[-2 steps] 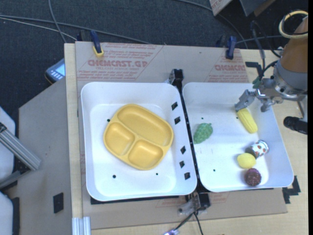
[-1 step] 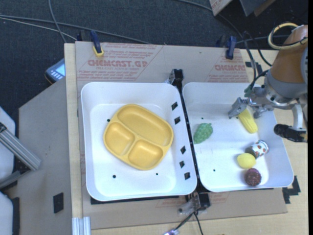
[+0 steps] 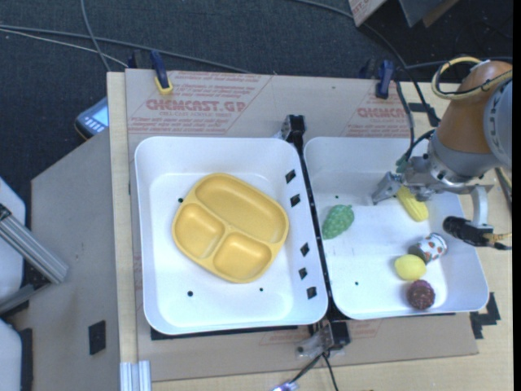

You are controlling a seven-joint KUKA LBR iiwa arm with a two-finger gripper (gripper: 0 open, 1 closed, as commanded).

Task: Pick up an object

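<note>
The gripper (image 3: 400,191) hangs low over the right bin (image 3: 358,296), its fingers spread wide with nothing between them; one tip sits just beside the yellow corn cob (image 3: 414,206); a lemon (image 3: 409,267), a dark red ball (image 3: 421,294) and green grapes (image 3: 338,221) lie nearby; the left bin (image 3: 163,300) holds a yellow divided plate (image 3: 230,226).

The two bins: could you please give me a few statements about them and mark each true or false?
1. A yellow tray lies in the left bin. True.
2. The green item lies in the left bin. False: it lies in the right bin, near the divider.
3. The gripper is over the right bin. True.
4. The yellow ball sits on the tray. False: it lies in the right bin, beside a dark red ball.
5. The tray has one compartment. False: it has three.
</note>
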